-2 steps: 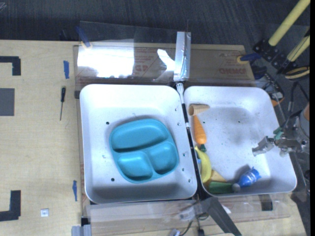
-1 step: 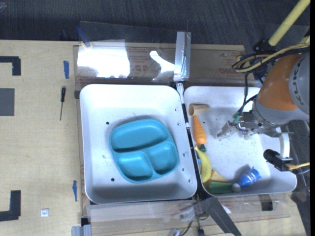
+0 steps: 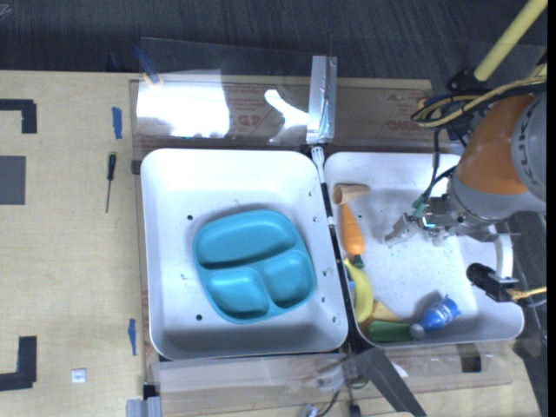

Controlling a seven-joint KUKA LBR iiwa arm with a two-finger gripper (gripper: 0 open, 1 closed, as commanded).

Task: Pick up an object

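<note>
The right bin [image 3: 452, 168] holds several small objects. An orange carrot [image 3: 351, 231] lies along its left wall, with a tan wooden piece [image 3: 351, 193] just above it. A yellow banana [image 3: 361, 294] curves below the carrot, and a green item [image 3: 388, 330] lies at the front wall. A blue and white bottle-like object [image 3: 437, 314] rests near the front. My gripper [image 3: 415, 230] hangs over the bin's middle, right of the carrot and apart from it. It is open with only white bin floor between its fingers.
The left bin [image 3: 165, 189] carries a blue divided plate [image 3: 254, 263]. A metal divider [image 3: 321, 102] and clear plastic sheet stand behind the bins. Yellow and black cables [image 3: 452, 102] hang at the upper right by the arm's orange band [image 3: 495, 150].
</note>
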